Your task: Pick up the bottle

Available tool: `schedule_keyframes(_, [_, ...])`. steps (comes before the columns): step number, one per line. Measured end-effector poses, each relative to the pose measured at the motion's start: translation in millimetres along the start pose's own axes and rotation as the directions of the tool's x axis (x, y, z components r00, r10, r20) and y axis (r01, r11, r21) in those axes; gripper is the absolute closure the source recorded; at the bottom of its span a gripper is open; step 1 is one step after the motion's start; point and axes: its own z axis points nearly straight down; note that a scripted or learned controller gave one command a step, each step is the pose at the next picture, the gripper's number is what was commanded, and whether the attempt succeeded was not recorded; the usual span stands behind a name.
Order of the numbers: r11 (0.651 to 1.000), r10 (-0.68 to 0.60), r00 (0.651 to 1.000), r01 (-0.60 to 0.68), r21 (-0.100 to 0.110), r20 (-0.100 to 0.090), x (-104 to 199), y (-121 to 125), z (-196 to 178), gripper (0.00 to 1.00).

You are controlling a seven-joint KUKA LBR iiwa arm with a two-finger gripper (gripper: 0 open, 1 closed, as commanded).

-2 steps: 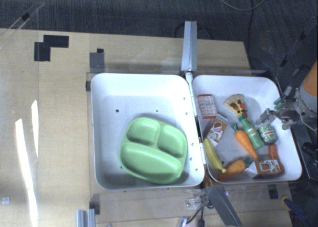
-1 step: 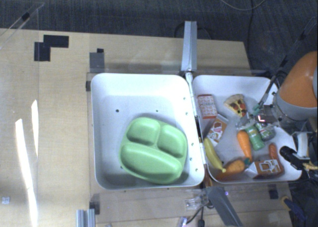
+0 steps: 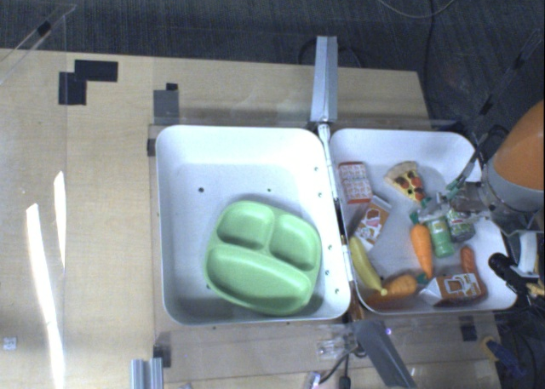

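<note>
Pale wood bench [image 3: 102, 208] carries two white bins side by side. Left bin [image 3: 179, 208] holds a green divided tray [image 3: 264, 255]. Right bin [image 3: 383, 147] is crowded with toy food: a banana [image 3: 364, 265], two carrots [image 3: 421, 248], a pizza slice [image 3: 406, 180] and small cartons [image 3: 354, 181]. The arm [image 3: 519, 162] enters from the right, its gripper [image 3: 456, 207] low over the clutter. The green bottle [image 3: 441, 238] lies just below the gripper, beside the upright carrot; whether it is gripped cannot be told.

Even, fairly bright overhead light; the white bins [image 3: 247, 145] look slightly washed out. Glare streaks the table [image 3: 43, 234] at left. Soft shadows, mild overall blur.
</note>
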Motion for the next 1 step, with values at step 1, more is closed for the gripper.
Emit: schedule_keyframes(1, [0.999,0.034,0.999,-0.034,-0.015,0.015,-2.0,-18.8,0.4,0.00])
